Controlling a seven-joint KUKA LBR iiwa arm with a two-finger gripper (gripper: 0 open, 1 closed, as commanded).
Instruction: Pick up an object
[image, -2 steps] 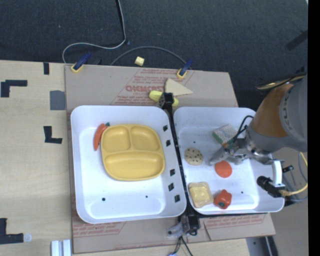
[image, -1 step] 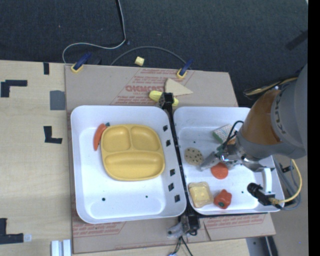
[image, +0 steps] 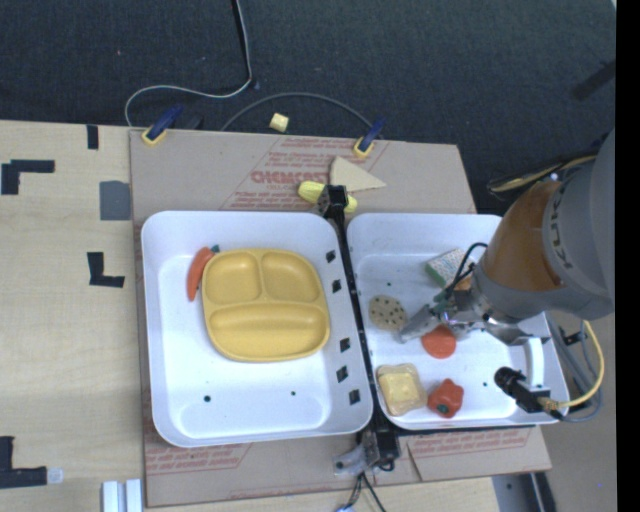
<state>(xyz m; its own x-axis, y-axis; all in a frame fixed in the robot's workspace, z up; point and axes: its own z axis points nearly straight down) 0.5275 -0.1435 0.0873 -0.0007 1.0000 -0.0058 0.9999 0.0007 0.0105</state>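
Tomato-like red round piece lies on the floor of the right bin, directly under the pincer, touching or nearly touching its tip; whether it sits between the fingers cannot be told, nor how wide the pincer stands. Just left of it rests a brown speckled cookie, and behind the arm a greenish packet lies near the bin's far wall. Toward the near wall sit a pale yellow square block and, beside it, a red pepper-shaped toy. The left bin holds a yellow divided plate, with an orange carrot lying against the plate's left edge. Both bins rest on a cardboard sheet on the table.
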